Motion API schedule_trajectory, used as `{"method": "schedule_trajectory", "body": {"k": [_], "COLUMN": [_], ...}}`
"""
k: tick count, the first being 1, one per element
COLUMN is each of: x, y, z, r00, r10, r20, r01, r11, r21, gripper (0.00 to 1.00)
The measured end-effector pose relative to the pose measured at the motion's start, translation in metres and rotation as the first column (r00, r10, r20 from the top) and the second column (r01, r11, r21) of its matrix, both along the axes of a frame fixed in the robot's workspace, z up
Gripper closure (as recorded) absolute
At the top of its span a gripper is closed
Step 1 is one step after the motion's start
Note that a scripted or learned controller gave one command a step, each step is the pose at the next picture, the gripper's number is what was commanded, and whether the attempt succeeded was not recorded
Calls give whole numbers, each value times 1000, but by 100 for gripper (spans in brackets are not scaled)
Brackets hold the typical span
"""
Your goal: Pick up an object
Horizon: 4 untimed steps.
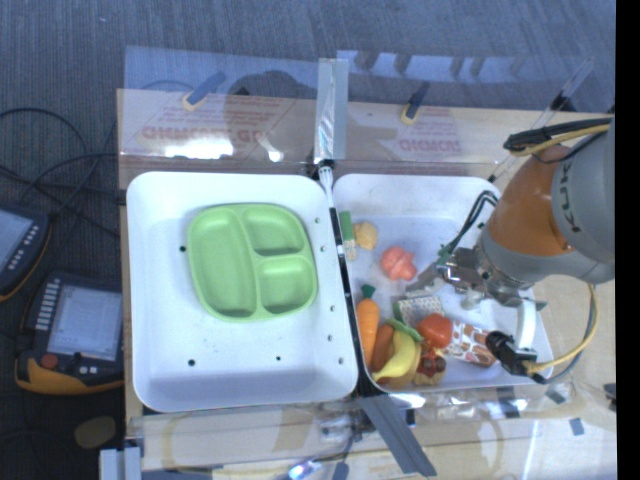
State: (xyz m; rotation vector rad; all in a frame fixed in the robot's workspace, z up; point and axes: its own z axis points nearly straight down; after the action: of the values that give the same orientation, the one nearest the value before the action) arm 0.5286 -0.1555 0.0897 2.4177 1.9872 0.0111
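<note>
claw (440, 293) hangs low in the right bin (420, 193), just over the heap of toy food at its near side; whether it is wide or narrow i cannot tell from this slanted look, and nothing shows held in it. largest first: the worktop (150, 118) bears both bins, the left bin (160, 368) carrying a green divided plate (252, 260). in the right one lie a carrot (367, 328), a banana (399, 358), a red tomato-like piece (435, 329), a pink piece (398, 262). best, i judge, to settle on one piece, centre over it, and close only once it sits squarely between, since the crowded heap invites a slip.
</note>
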Motion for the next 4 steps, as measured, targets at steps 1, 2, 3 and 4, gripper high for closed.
{"method": "schedule_trajectory", "body": {"k": [1, 2, 3, 4], "x": [91, 18, 19, 19], "y": [30, 24, 24, 24], "z": [-1, 0, 8, 8], "r00": [999, 950, 950, 950], "r10": [40, 312, 312, 312], "r20": [0, 0, 0, -1], "r01": [-40, -312, -312, -312], "r11": [999, 950, 950, 950], "r21": [-1, -4, -2, -1], "gripper": [0, 0, 100, 0]}}
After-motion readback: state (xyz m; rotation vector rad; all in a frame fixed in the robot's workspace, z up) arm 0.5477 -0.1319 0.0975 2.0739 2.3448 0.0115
